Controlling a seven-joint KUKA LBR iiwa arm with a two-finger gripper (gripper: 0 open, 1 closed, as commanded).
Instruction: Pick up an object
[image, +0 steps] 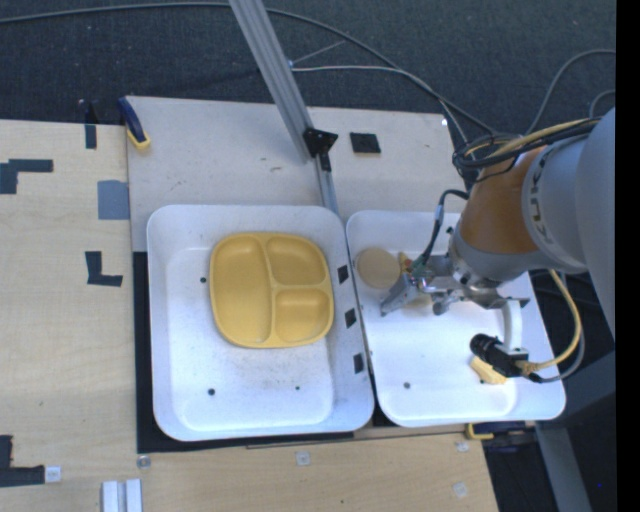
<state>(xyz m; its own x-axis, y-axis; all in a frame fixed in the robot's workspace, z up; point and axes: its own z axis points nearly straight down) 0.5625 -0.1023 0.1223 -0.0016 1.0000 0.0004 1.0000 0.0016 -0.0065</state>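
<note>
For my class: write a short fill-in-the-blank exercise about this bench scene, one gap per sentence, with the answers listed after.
1. The yellow divided plate lies in the ____ bin.
2. That plate has ____ compartments.
3. The round tan object lies in the right bin, near its ____ corner.
4. The gripper hangs over the ____ bin.

Answers: left; three; upper-left; right
</note>
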